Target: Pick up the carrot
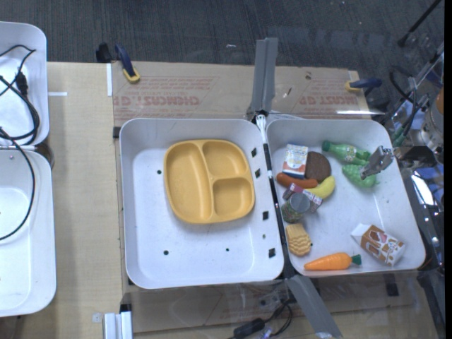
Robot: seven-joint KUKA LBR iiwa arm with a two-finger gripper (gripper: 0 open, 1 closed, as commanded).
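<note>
The carrot (333, 262) is lying near the front of the right bin (395, 210), beside a small carton (382, 245). The gripper (376, 162) is hanging at the far right, over green toys (351, 159), well apart from it. I cannot tell its state.

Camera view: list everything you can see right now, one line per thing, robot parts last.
carrot: 1, orange, right bin, near front wall
carton: 1, white and orange, right bin, front right
waffle: 1, yellow, left of carrot
can: 1, grey, right bin middle left
banana: 1, yellow, beside can
bottle: 1, green, right bin rear
divided plate: 1, yellow, left bin
bins: 2, white, side by side
gripper: 1, grey, over right bin's rear right
</note>
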